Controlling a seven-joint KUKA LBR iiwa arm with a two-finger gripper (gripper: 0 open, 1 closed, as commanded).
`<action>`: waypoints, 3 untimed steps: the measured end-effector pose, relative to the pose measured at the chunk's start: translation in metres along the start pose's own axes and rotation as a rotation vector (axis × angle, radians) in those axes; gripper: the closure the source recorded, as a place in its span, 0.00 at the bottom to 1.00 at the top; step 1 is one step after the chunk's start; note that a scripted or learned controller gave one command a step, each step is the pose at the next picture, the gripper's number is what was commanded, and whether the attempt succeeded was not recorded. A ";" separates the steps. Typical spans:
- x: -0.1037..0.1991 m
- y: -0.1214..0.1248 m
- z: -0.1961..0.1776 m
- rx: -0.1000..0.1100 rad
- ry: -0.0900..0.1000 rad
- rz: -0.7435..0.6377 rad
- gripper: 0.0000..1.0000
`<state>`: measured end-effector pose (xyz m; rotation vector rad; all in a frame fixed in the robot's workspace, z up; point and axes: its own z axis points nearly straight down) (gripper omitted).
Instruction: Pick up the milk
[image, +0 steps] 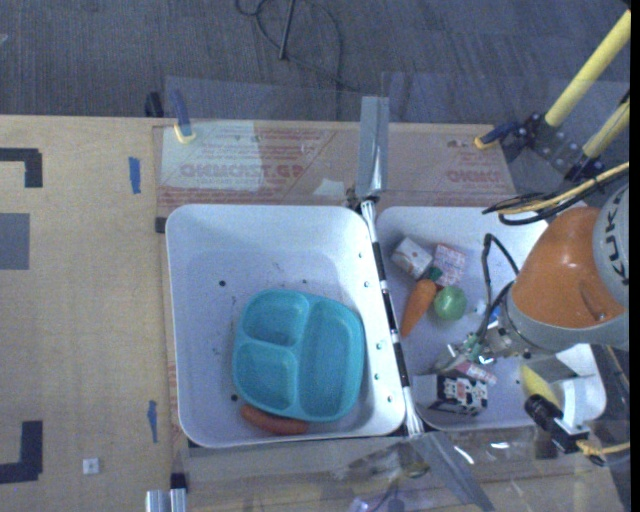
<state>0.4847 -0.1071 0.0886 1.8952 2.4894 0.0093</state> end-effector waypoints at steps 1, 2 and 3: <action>0.023 0.004 -0.152 0.012 0.004 0.219 0.00; 0.054 0.011 -0.096 0.013 0.009 -0.096 0.00; -0.044 0.052 -0.219 0.008 0.005 -0.263 0.00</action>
